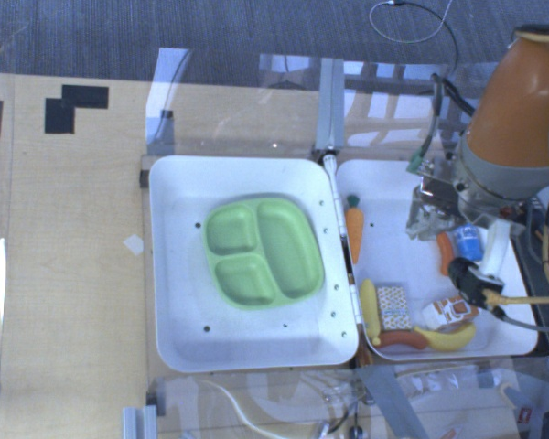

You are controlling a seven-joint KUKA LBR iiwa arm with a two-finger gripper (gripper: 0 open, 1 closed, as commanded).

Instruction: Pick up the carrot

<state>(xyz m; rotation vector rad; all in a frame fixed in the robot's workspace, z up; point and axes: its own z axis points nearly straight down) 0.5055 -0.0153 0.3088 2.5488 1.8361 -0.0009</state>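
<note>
Camera view: gripper (427,216) hangs over the right bin (522,341), well right of the carrot (354,231); I cannot tell its state. The carrot lies along that bin's left wall, green top pointing away. Risk: the wall may block 1 side of a grasp, so the carrot could slip. The arm hides items beneath it. The green tray (261,251) sits in the left bin (178,273).

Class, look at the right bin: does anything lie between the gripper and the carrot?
Nothing visible does. The carrot lies against the right bin's left wall, and only bare white floor separates it from the gripper hanging to its right.
</note>
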